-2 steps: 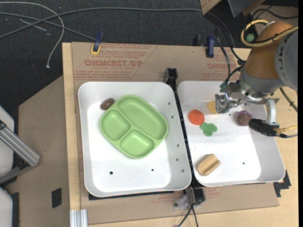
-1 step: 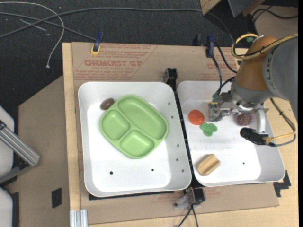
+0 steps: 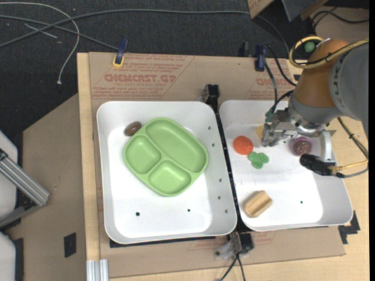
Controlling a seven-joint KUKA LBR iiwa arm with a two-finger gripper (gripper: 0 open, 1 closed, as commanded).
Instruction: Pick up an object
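My pincer (image 3: pixel 270 134) is down in the right shallow white bin (image 3: pixel 328 206), near its upper middle; can't tell how its fingers stand from this angle. Nothing visibly gripped. Just left of it lies a round orange-red ball (image 3: pixel 243 145), with a small green leafy piece (image 3: pixel 258 159) just below that. A purple round item (image 3: pixel 303 146) sits to the pincer's right, a tan bread-roll-shaped block (image 3: pixel 256 204) nearer the front. Left white bin (image 3: pixel 117 215) holds a green three-compartment plastic plate (image 3: pixel 166 156) and a small brown oval object (image 3: pixel 133 129) touching its upper-left edge.
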